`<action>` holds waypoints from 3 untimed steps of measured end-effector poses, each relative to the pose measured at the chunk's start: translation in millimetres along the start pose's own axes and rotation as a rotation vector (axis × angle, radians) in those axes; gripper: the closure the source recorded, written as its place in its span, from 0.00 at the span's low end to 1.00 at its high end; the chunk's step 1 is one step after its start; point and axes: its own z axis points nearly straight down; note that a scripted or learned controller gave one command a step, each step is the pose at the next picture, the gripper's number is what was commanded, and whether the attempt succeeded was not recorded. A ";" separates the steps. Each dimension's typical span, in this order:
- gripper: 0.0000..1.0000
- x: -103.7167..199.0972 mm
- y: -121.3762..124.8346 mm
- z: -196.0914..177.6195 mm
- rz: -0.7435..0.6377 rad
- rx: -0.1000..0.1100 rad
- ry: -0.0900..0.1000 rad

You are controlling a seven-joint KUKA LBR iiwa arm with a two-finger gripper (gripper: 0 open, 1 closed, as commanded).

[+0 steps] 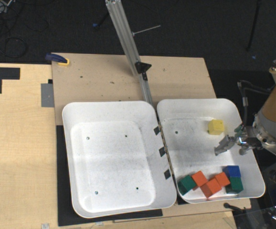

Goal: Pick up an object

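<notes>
The right bin (190, 142) holds a yellow cube (216, 126) near its far right side. Along its front edge lies a cluster: a green block (187, 183), orange blocks (211, 187), a blue block (232, 171) and a second green block (235, 184). My gripper (233, 148) hangs over the right part of this bin, just in front of the yellow cube and above the cluster. Its fingers are open with nothing between them.
The left bin (109, 156) sits beside the right one, joined by black clips (162, 151). A slanted aluminium post (126, 37) rises behind the bins. A small blue and yellow object (58, 58) lies at the board's far left corner.
</notes>
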 end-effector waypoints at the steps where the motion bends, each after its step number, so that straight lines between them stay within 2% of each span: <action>1: 0.00 -0.6 0.9 -2.5 0.002 -0.006 -0.001; 2: 0.00 -3.9 3.2 60.7 0.001 0.001 0.000; 3: 0.00 -3.4 3.1 113.0 0.002 -0.004 -0.001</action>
